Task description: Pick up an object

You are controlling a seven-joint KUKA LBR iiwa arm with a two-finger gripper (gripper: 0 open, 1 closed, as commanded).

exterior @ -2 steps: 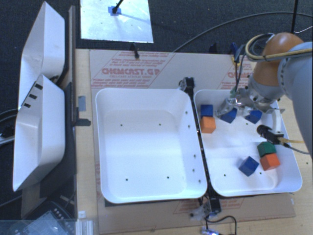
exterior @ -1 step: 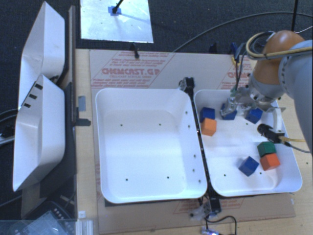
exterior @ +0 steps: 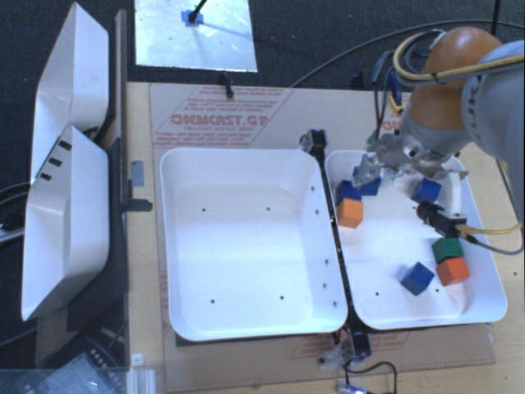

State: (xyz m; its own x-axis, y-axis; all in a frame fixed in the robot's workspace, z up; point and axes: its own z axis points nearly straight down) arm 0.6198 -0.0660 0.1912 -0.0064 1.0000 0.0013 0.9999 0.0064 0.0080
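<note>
Blue block (exterior: 367, 184) lies directly beneath the gripper (exterior: 371, 169)

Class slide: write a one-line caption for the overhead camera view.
KUKA arm's gripper reaches down over blue blocks in the right bin, beside orange, green and blue blocks.

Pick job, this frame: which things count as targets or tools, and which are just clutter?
In play:
two-finger gripper
small blue cubes
small orange cubes
small green cube
right white bin holding them

Lying about:
left white bin
stacked white trays
shiny metal plate
</note>
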